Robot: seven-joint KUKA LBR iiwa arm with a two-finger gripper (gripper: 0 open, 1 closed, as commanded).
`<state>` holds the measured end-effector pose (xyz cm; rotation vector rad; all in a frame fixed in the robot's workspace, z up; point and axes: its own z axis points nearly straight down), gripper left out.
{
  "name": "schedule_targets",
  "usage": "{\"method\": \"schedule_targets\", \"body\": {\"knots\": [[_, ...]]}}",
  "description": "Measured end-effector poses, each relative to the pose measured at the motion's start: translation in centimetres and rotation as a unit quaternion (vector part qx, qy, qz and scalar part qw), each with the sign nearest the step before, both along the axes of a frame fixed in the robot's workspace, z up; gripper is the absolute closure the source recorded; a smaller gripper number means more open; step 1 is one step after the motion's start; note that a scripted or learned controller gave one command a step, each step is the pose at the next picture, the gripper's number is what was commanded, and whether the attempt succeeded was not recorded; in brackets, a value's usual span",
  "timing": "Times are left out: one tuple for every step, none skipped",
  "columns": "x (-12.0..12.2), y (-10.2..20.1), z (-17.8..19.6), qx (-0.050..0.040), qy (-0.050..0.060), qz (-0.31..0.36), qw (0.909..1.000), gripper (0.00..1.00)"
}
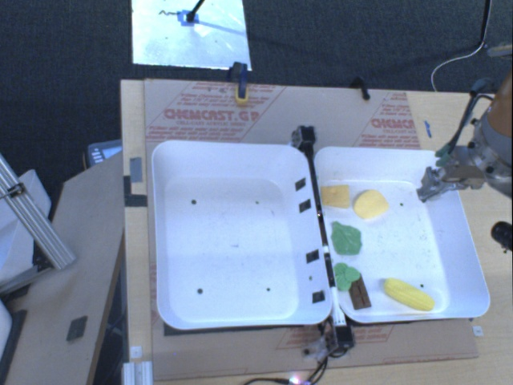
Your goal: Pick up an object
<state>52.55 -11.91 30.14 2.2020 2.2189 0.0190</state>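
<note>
Desk (200,107): a board printed with red lettering, set across the middle of the frame and carrying two shallow white bins side by side.
Left bin (172,163): left of centre; its floor shows only a few small dark dots.
Right bin (465,247): right of centre, touching the left bin along a dark seam fitted with clips.
Hand (429,189): at the upper right edge of the right bin, low over its rim; whether it is apart or together cannot be told, and nothing is seen clamped in it.
Arm (493,147): enters from the right edge of the frame, grey, with an orange patch at the very margin.
Tan block (335,196): upper left of the right bin, flat.
Yellow round object (370,204): just right of the tan block, well apart from the hand.
Green leaf-like pieces (346,238): two, one below the other along the bin's left side.
Brown piece (359,292): touching the lower green piece.
Yellow corn-like object (409,294): lower right of the right bin, lying slantwise.
Shiny sheet (160,30): upper left of the frame, beyond the desk.
</note>
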Motion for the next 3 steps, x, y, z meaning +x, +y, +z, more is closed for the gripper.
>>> {"method": "schedule_targets", "body": {"knots": [[-2.8,-3.2,18.3,-0.0019,-0.001,-0.003,1.0000,1.00],[2.1,-7.0,20.1,-0.0011,0.006,-0.004,1.0000,1.00],[8.5,-8.8,23.6,-0.0013,0.005,-0.001,1.0000,1.00]]}}
